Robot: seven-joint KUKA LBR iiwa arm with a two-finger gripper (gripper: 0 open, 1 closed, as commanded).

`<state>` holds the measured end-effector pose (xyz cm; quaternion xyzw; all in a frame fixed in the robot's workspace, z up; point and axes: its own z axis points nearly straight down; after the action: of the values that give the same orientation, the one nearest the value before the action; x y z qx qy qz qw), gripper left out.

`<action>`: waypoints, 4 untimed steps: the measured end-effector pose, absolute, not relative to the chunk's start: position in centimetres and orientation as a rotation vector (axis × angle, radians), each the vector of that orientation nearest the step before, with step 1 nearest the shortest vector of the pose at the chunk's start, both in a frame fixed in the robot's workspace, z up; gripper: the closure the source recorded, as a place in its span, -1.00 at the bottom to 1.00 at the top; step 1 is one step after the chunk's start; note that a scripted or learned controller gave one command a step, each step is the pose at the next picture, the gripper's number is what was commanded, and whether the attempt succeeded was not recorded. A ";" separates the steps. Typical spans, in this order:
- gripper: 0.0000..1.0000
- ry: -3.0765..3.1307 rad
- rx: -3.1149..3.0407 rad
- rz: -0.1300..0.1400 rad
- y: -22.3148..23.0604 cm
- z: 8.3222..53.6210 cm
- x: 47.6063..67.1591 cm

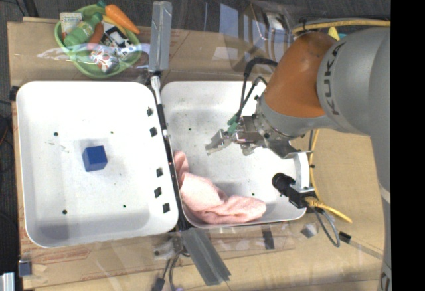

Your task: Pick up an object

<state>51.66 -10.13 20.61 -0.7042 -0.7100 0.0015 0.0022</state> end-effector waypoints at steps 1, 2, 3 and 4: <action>-1.00 -2.289 -2.146 0.003 -10.6 9.5 49.6; -1.00 -2.289 -2.148 0.003 -10.6 9.5 49.6; -1.00 -2.289 -2.147 0.003 -10.6 9.5 49.6; -1.00 -2.181 -2.259 0.003 -12.2 17.3 54.0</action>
<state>53.97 -12.20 17.28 -0.7193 -0.6947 0.0010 0.0008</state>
